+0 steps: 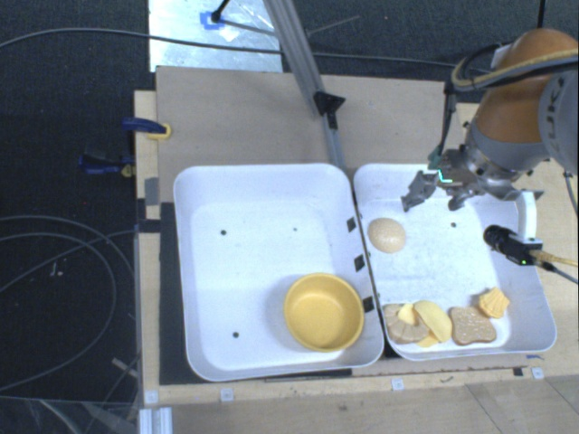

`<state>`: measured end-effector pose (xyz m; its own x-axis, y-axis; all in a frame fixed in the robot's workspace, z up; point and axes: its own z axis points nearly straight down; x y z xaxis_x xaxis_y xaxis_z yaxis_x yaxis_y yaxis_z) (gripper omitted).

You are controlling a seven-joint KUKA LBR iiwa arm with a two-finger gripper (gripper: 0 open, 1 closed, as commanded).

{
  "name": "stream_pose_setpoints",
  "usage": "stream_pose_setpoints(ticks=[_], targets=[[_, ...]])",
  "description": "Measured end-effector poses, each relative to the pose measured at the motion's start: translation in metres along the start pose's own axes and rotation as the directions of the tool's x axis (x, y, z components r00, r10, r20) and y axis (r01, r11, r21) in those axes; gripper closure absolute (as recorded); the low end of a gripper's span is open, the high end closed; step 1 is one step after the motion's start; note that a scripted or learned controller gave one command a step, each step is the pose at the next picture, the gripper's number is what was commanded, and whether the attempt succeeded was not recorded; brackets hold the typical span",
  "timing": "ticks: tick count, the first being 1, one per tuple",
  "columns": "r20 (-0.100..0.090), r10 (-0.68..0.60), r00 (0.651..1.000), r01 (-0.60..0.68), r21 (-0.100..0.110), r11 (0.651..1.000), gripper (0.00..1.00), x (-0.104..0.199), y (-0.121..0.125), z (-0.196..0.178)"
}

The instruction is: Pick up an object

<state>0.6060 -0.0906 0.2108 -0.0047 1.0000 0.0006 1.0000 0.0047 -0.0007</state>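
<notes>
Two shallow white bins sit side by side on the bench, and the near edge of the right bin [543,333] carries a row of food pieces along the lower right of the frame: a round brownish slice [404,329] at the left end, a pale yellow banana-like piece [432,319] lying partly over it, a slice of toast [472,325] just beside that, and a small orange-yellow wedge [493,303] a little apart at the right end. In the lower middle of the frame, the left bin [235,242] holds a yellow bowl [323,310], upright, near its lower right corner and close to the wall shared with the right bin. Farther back in the right bin, near its left wall, a beige egg-shaped object [388,235] lies alone on the white floor, well apart from the row of food. Beyond it, in the upper right of the frame, the gripper [438,192] hangs above the far part of the right bin, its two dark fingers spread apart with nothing between them, though the slanted view makes its height hard to judge. The grey and orange arm [525,107] reaches in from the right edge behind it.
</notes>
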Motion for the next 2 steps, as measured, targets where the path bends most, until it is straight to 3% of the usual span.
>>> stream_pose_setpoints(ticks=[1, 2], targets=[[0.000, 0.000, 1.000, 0.000, 0.000, 1.000, 0.00, 0.000, 0.000, 0.000], [0.000, 0.002, 1.000, -0.002, 0.003, 1.000, 0.00, 0.005, -0.001, 0.062]])
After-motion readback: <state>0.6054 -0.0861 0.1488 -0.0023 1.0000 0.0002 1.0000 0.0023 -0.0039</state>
